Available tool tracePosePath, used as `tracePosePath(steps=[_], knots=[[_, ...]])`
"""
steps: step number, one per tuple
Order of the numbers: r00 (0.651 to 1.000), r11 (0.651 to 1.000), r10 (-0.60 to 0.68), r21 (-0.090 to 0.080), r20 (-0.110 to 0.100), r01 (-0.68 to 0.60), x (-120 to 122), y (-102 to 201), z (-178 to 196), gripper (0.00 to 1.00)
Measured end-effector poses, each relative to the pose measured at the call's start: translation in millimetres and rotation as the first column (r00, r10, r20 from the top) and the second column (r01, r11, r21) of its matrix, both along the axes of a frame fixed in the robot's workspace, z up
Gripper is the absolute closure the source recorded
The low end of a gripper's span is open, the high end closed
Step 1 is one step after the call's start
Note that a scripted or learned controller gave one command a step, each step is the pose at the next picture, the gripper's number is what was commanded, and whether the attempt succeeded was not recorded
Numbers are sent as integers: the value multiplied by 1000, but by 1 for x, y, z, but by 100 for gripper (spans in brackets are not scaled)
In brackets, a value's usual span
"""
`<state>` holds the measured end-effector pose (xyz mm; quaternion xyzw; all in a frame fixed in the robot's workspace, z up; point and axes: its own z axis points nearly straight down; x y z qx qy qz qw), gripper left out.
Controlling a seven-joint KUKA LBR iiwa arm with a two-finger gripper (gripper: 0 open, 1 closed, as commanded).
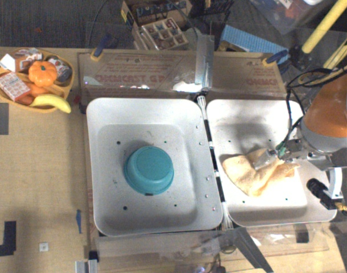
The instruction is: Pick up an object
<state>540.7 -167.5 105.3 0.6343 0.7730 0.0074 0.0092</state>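
Low in the right bin (259,209), a soft, crumpled yellow cloth (254,174) lies bunched. Whether the metal pincer (274,156) above its upper fold is open, I cannot tell. Left bin (105,124): a smooth round teal bowl (149,170).

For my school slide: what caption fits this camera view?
Robot gripper reaching a yellow cloth in the right bin; teal bowl in the left.

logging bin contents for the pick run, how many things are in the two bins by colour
teal: 1, the upside-down bowl in the left bin
tan/yellow: 1, the crumpled cloth in the right bin, with the gripper at its right end
total: 2
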Motion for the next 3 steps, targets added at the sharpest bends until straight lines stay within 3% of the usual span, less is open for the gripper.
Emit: tracePosePath(steps=[1, 2, 3], knots=[[995, 995, 100, -1, -20, -100, 11, 56, 41, 0], [984, 984, 176, -4, -12, -176, 17, 60, -15, 0], [988, 988, 156, -4, -13, -156, 39, 65, -16, 0]])
